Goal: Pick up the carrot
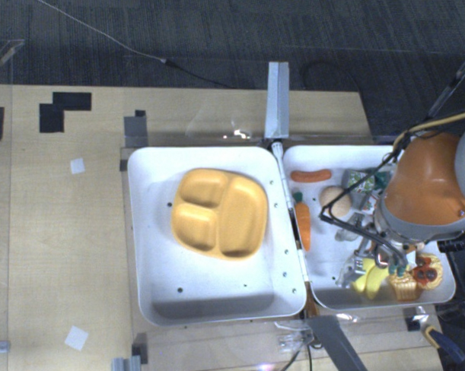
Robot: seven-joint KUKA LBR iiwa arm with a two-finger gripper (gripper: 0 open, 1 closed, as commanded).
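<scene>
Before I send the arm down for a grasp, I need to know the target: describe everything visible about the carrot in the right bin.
The small orange toy carrot with a green top looks like smooth plastic. It lies flat, lengthwise along the left wall of the right white bin, green end toward the far side, tapered tip toward the near side. It sits against or very near that wall, apart from the other items. The gripper is not on it.

The arm (427, 185) comes in from the right and bends down over the right-hand bin (320, 296), its orange band bulging just above the wrist, well over toward that bin's outer side. Below the band sits a grey collar, with black cables looping off it toward the middle of the bin. The gripper (370, 263) hangs low over the bin's near right corner, pointing down and a little toward the front rim.
</scene>
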